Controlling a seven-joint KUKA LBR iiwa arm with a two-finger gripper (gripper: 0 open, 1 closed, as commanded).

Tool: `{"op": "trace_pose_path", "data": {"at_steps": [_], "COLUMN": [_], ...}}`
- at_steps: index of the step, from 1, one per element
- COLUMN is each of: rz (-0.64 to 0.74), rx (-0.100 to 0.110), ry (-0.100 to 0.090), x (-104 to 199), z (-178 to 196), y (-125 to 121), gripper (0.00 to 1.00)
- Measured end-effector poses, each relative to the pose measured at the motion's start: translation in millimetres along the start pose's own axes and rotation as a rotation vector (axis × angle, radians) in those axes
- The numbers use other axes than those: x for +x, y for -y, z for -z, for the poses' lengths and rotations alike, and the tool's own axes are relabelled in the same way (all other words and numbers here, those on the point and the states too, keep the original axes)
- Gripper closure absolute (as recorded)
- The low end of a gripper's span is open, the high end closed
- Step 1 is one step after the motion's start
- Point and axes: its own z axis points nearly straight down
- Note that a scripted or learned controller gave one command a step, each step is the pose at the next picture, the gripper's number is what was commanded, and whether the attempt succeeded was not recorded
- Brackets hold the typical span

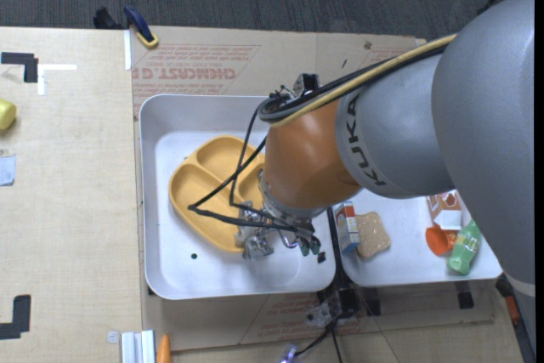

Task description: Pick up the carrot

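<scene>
An orange piece that looks like the carrot (436,241) lies in the right bin (399,272), near its right end and next to a green item (464,252). My gripper (258,246) hangs low in the left bin (161,183), at the near right edge of a yellow divided plate (204,183). It is far to the left of the carrot. The orange wrist band and grey arm cover the middle of both bins, and I see nothing held at the gripper.
A slice of bread (371,235) and a small carton (346,228) lie in the right bin beside the divider. A yellow object (5,114) sits at the bench's far left edge. A blue clamp (140,26) rests behind the bins.
</scene>
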Motion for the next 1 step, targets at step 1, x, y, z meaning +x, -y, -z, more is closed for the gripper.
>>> {"op": "trace_pose_path", "data": {"at_steps": [1], "rz": [-0.263], "rx": [0.003], "ry": [-0.011], "x": [-2.0], "z": [-1.1], "y": [-3.5], "gripper": [1.00]}}
